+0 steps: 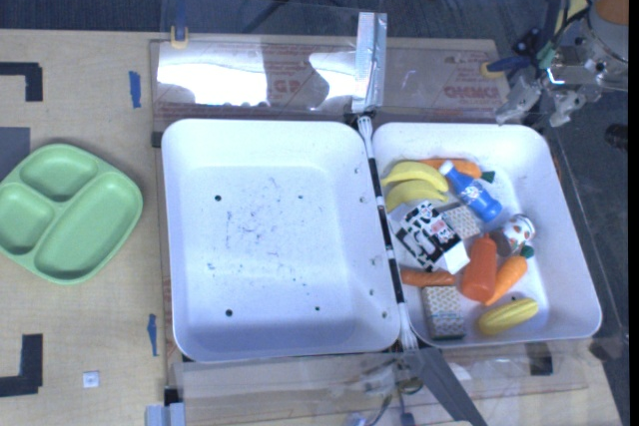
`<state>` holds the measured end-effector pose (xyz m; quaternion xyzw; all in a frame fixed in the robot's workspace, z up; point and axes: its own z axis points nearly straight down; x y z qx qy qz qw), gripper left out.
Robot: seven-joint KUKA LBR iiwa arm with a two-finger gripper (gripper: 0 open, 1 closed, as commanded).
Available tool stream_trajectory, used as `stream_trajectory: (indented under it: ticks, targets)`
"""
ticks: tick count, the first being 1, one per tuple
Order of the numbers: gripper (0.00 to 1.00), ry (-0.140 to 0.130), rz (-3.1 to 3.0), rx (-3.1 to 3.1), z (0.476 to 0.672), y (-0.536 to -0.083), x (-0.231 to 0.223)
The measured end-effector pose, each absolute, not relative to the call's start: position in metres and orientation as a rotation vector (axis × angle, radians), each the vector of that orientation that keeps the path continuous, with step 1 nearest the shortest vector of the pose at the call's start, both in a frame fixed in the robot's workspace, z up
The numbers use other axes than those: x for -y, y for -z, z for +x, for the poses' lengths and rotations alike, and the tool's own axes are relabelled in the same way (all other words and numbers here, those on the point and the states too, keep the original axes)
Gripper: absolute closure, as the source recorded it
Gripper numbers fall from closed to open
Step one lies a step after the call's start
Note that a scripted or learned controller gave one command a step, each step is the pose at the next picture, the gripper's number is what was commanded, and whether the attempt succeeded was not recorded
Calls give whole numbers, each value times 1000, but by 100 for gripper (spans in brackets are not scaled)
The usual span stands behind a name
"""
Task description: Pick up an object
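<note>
In the right bin [559,214], toys lie heaped: a blue bottle [473,194], a banana [414,183], a carrot [506,278]. The tool [547,93] hovers just beyond the bin's far right corner, apparently carrying nothing; its opening I cannot tell. Descending onto an isolated piece seems wisest. No label reads clearly.

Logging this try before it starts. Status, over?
Hand above right bin's far rim, holding nothing. Bananas, blue bottle, carrot piled inside, untouched. Nothing blocks the descent.
</note>
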<state>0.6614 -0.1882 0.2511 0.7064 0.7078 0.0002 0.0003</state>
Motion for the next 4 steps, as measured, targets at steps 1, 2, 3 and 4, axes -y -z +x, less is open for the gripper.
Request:
stream_trajectory:
  ticks: [1,2,3,4]
  targets:
    - [0,-2,1848,-2538,620,-102,174]
    - [0,-2,1614,-2689,622,-86,207]
    - [100,-3,1614,-2691,623,-98,207]
    - [100,-2,1546,-2729,657,-222,143]
